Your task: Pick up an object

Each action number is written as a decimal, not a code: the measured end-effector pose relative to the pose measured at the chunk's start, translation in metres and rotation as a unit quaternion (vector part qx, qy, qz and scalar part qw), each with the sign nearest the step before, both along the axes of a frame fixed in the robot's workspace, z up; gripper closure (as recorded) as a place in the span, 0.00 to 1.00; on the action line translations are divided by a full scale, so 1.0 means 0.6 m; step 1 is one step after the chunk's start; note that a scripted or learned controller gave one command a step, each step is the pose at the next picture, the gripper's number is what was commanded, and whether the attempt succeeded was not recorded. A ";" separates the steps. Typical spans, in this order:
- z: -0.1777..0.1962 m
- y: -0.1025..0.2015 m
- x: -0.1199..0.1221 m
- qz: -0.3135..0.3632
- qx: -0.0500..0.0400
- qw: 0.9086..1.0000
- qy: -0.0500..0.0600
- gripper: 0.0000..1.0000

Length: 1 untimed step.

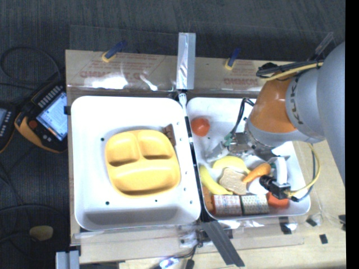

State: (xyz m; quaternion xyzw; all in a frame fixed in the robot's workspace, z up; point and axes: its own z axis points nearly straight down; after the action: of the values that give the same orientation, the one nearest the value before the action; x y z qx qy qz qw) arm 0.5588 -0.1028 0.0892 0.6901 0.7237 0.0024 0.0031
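Carrot [257,173], orange, lies toward 5 o'clock in the right bin [224,108], its long axis running from 8 o'clock to 2 o'clock; which end is the tip is unclear. Its 8 o'clock end rests on a slice of bread [231,179], which touches a yellow lemon [227,162] at its 12 o'clock and a banana [206,179] at its 9 o'clock. A striped box [240,204] lies on its side at 6 o'clock of the bread. A red ball [200,126] sits well apart at 10 o'clock. The gripper [265,160] hangs just over the carrot's 2 o'clock end; whether it is wide or narrow I cannot tell. The left bin [90,128] holds a yellow divided plate [143,161].
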 end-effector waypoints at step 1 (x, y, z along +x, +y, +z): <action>0.002 -0.029 -0.082 0.157 -0.003 0.988 -0.004 0.00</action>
State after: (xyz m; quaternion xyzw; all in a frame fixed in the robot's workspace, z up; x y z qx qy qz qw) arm 0.5094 -0.1202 0.0902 0.5675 0.8233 0.0033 0.0077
